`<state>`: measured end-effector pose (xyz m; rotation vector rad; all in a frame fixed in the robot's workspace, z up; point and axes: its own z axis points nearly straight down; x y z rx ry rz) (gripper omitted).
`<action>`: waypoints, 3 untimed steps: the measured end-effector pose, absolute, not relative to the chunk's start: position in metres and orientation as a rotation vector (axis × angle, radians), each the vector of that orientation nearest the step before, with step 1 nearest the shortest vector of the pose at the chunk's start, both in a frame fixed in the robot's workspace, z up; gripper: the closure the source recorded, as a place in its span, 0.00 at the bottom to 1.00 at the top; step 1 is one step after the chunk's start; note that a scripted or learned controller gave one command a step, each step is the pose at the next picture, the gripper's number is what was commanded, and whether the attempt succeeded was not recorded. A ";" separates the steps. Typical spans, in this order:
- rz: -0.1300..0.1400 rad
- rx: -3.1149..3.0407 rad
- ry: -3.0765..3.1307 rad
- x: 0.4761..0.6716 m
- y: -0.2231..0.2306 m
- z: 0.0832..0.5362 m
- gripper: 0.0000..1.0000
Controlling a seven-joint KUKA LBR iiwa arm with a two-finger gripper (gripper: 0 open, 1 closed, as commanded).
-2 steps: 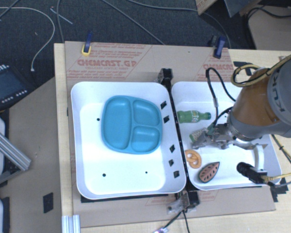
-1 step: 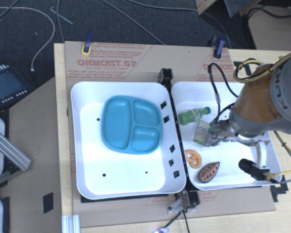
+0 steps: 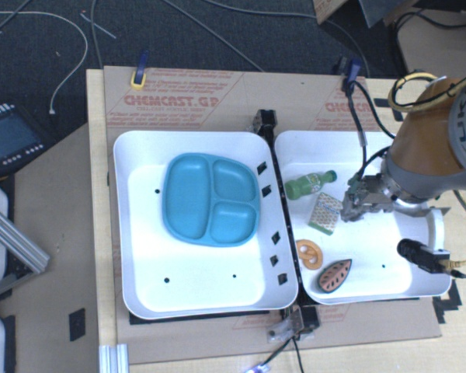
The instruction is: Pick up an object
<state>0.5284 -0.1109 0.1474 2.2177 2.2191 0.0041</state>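
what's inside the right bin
The right bin holds a green bottle, a speckled packet, a pretzel and a brown oval piece. The arm hides the floor beneath it.

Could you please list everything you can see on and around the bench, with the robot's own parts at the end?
Bins: two, white, side by side on the bench.
Divided plate: one, blue, in the left bin.
Bottle: one, green, lying in the right bin near its far edge.
Patterned packet: one, green and white, right bin, beside the tool.
Pretzel: one, orange-brown, right bin, near the divider.
Leaf-shaped item: one, brown and orange, right bin, near corner.
Clamps: two, blue and yellow, far edge of the board.
Cables: several, on the dark floor.
Arm: one, grey and orange, over the right bin.
Tool: one, dark, low beside the packet.
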 end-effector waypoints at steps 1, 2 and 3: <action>0.005 2.218 2.220 0.521 -0.106 0.198 1.00; 0.007 2.216 2.218 0.516 -0.113 0.256 1.00; 0.001 2.218 2.227 0.532 -0.067 0.241 1.00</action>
